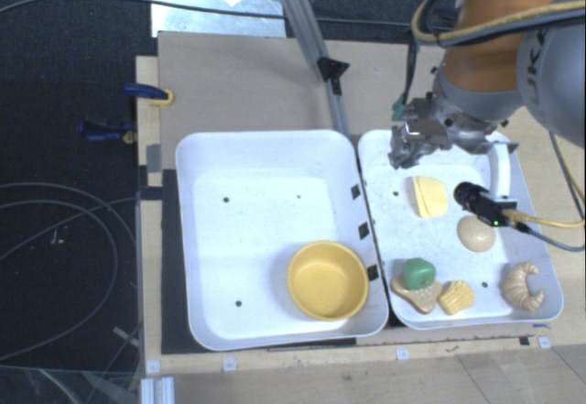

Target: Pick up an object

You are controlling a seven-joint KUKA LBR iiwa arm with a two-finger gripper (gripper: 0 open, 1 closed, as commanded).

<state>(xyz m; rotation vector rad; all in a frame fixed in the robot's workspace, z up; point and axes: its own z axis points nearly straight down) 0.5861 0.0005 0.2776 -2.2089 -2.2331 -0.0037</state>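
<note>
Tool point(407, 147) sits at the far-left corner of the right bin point(529, 201), low over the bin floor; can't tell whether it is apart or together, nothing visibly held in it.

Nearest candidate is the yellow block point(428, 196), just in front of the tool, lying flat on the bin floor. It looks like a toy cheese wedge: probably light, stiff plastic, smooth and a bit slippery. Best taken across its two straight long sides, not the rounded end.

Other things in the right bin:
- tan round bun point(476, 234), near the block — domed, likely to squirt out of a pinch.
- croissant point(523, 286) at the near-right corner — curved, grip at the middle.
- green piece point(419, 272) resting on a tan slice point(414, 293), touching a small yellow chunk point(456, 297) — crowded, harder to isolate.

Left bin point(229, 155) holds a yellow bowl point(328, 279) near its front-right corner; take by the rim, probably light and rigid.

Nothing looks fragile. Both bins sit on the desk point(238, 72).
</note>
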